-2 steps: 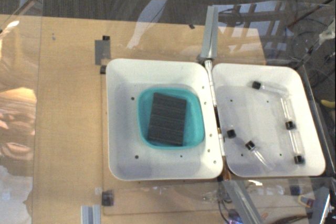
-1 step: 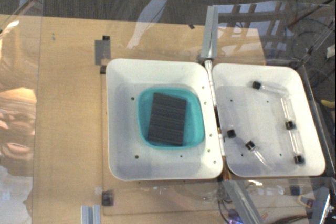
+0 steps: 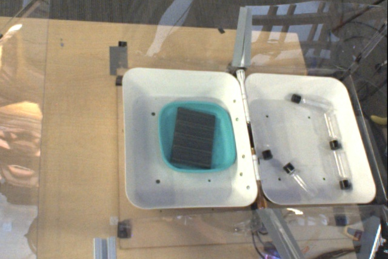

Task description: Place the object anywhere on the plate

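A teal plate [image 3: 225, 137] sits in the middle of the left white bin [image 3: 139, 130]. A dark grey ribbed rectangular block [image 3: 193, 137] lies flat on the plate, its long side running front to back and tilted slightly.
The right white bin [image 3: 267, 130] holds several clear tubes with black caps: one at the back [image 3: 303, 100], two along the right side [image 3: 332, 130] [image 3: 341, 170], one near the front middle [image 3: 294, 173]. A small black piece [image 3: 266, 154] lies near the divider between the bins.
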Robot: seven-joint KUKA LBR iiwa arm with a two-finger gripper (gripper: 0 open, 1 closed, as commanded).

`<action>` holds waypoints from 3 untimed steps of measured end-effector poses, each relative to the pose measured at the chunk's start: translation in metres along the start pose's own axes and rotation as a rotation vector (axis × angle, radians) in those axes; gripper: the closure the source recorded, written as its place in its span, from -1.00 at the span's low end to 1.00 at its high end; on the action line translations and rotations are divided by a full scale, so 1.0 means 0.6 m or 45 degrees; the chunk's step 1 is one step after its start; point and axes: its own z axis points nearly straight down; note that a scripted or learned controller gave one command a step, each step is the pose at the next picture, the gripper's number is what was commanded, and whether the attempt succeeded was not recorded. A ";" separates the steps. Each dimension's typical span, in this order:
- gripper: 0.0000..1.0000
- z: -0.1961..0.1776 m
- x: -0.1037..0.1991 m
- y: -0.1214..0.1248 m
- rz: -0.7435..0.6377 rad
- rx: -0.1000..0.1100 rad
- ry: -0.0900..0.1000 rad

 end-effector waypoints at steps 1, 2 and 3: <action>-1.00 -0.013 0.002 0.000 0.174 -0.003 0.001; -1.00 -0.014 0.002 0.000 0.255 -0.004 0.003; -1.00 -0.014 0.001 0.000 0.255 -0.004 0.002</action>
